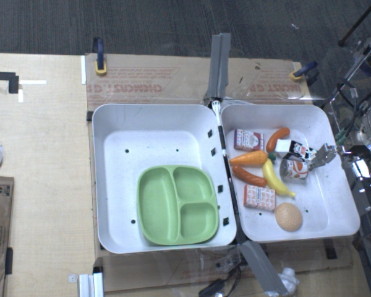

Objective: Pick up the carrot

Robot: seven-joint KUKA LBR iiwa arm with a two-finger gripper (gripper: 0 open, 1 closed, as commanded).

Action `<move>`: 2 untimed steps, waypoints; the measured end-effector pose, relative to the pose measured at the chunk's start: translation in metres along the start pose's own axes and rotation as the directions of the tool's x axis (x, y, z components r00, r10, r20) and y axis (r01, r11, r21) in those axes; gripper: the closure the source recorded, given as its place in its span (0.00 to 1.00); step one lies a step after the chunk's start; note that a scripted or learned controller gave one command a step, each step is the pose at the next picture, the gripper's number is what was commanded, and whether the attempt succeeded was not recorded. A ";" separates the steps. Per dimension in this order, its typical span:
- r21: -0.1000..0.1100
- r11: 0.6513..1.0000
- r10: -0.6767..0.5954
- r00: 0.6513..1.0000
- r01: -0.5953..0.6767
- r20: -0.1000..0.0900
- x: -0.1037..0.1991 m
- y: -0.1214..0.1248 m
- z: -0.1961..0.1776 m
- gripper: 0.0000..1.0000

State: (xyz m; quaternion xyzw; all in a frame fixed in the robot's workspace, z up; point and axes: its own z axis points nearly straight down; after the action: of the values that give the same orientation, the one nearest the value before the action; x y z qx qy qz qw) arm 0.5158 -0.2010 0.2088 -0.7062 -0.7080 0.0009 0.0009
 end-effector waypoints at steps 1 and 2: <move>0.001 1.000 -0.001 1.000 0.001 0.000 0.000 0.001 -0.008 1.00; 0.001 1.000 -0.001 1.000 0.001 0.000 0.000 0.000 -0.008 0.00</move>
State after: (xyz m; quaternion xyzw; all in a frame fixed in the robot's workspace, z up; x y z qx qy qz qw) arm 0.5163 -0.2013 0.2172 -0.7060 -0.7082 0.0014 0.0011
